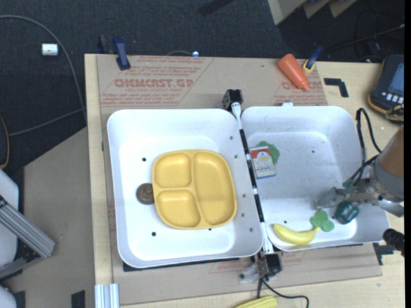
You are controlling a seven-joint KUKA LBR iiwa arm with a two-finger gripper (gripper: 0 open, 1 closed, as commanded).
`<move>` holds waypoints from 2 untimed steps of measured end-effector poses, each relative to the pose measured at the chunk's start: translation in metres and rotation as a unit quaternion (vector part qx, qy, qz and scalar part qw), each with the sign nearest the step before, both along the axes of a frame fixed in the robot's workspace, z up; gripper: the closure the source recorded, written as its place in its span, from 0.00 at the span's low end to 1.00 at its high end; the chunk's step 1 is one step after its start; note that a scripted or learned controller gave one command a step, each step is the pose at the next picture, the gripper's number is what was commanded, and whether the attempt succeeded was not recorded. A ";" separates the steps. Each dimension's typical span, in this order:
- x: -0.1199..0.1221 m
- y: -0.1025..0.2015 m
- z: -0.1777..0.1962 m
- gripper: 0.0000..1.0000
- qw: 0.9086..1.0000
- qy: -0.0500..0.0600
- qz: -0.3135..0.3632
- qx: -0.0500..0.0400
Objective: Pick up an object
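1. Fingers [329,201]: two grey prongs low in the right bin [302,117], pointing away from the arm toward the divider between the bins. Whether they are spread or closed cannot be told; nothing is visibly between them.
2. Dark teal object [347,212]: small and rounded, just beside the fingers, on the arm's side of them. Kind unclear; it may be a toy or part of the tool.
3. Green toy piece [322,221]: just beside the fingers, toward the right bin's near rim, touching the banana's end.
4. Banana [294,234]: yellow, lying along the right bin's near rim, near the fingers.
5. Small printed carton [262,162]: against the right bin's divider wall, well apart from the fingers.
6. Arm [392,172]: grey, entering over the right bin's outer wall, wrist lowered close to the bin floor, cables looping above it.
7. Step in hand, as judged: approach or grasp attempt on an object near the green piece; no lift is evident.
8. Next move calls for: fingers centred over one object, closing firmly, then a straight rise clear of the right bin's rim.
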State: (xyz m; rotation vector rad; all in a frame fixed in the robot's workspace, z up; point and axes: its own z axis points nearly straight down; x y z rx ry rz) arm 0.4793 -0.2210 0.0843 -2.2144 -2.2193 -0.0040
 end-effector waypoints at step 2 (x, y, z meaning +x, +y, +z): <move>0.049 0.052 0.055 1.00 1.000 -0.002 0.000 -0.003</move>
